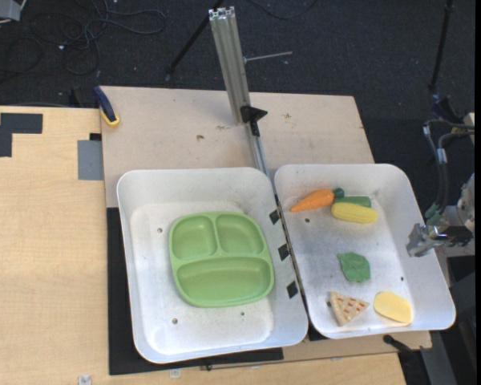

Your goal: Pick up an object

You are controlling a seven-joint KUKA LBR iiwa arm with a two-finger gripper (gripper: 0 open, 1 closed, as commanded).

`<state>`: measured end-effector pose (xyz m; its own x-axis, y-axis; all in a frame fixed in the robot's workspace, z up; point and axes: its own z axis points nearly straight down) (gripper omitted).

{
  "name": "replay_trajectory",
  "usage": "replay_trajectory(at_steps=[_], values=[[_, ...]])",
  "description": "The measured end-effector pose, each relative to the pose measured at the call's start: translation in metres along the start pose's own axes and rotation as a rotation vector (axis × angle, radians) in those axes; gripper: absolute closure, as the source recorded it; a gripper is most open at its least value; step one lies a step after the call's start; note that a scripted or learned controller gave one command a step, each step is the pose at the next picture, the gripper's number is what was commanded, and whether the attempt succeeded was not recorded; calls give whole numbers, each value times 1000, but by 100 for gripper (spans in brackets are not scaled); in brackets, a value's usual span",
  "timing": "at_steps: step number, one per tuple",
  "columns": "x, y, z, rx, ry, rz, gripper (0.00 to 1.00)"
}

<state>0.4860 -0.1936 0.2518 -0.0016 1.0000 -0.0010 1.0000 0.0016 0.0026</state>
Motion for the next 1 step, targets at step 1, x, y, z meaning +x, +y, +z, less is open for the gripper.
replay_trajectory(at_steps=[1], values=[[-1,1,-17,2,1,-1,100]])
